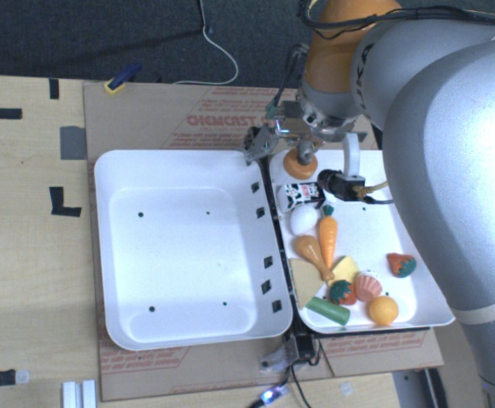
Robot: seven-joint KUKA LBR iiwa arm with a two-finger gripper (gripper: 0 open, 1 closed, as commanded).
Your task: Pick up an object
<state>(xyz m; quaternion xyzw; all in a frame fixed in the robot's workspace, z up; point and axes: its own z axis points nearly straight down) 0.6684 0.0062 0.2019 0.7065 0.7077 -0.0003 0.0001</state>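
My gripper (303,147) hangs over the far left corner of the right bin (426,313), under the arm's orange band. Directly beneath it is a small round orange-brown toy (301,165), touching or very near the gripper's tip. Whether the toy is gripped or resting in the bin is unclear. Just in front lie a black-and-white patterned toy (303,195), a white egg (303,220) and a carrot (327,236).
Nearer the front the right bin holds a tan pear-shaped toy (312,251), a yellow wedge (346,269), a green cucumber (328,311), an orange (384,310), a shell (367,286) and a red toy (401,264). The left bin (111,228) adjoins it. The arm covers the right side.
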